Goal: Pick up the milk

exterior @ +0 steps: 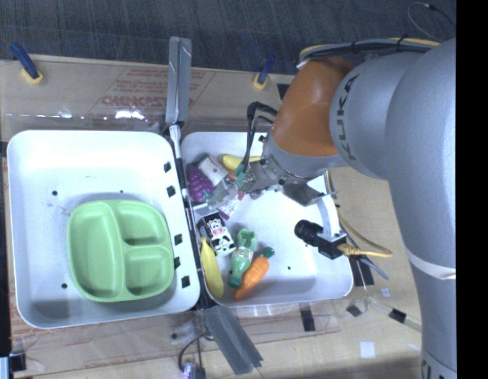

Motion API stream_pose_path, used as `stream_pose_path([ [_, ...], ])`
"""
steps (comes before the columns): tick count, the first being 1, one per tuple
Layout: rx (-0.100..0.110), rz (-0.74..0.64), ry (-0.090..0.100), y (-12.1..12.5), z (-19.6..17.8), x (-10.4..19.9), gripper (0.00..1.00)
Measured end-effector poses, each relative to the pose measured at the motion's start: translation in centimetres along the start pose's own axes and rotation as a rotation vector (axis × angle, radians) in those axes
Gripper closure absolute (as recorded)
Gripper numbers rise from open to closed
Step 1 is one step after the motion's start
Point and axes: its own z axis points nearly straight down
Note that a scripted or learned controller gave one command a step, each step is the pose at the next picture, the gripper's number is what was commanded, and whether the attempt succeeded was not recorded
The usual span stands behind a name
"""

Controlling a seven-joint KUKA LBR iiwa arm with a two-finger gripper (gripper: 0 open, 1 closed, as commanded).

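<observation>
Tool (pixel 238 181) low in right bin (pixel 307 287), above milk (pixel 219 234); finger opening impossible to tell; grapes (pixel 198 181) beside.

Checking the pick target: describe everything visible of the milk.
The milk is a small carton, white with black cow-like patches and a dark top end. It lies tilted in the right bin, close to the left wall. A banana sits just below it and a green bottle to its right. The gripper is above it, not touching.
</observation>
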Motion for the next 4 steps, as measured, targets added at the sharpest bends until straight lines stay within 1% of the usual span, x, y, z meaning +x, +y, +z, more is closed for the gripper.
stream_pose_path([
  [1, 0.0, 0.001, 0.0, 0.0, 0.0, 0.0, 0.0],
  [2, 0.001, -0.111, 0.001, -1.0, 0.1, 3.2, 0.0],
  [3, -0.001, -0.085, -0.001, 2.7, 0.0, 2.4, 0.0],
  [4, -0.002, -0.097, -0.001, -5.7, 6.7, -3.7, 0.0],
])
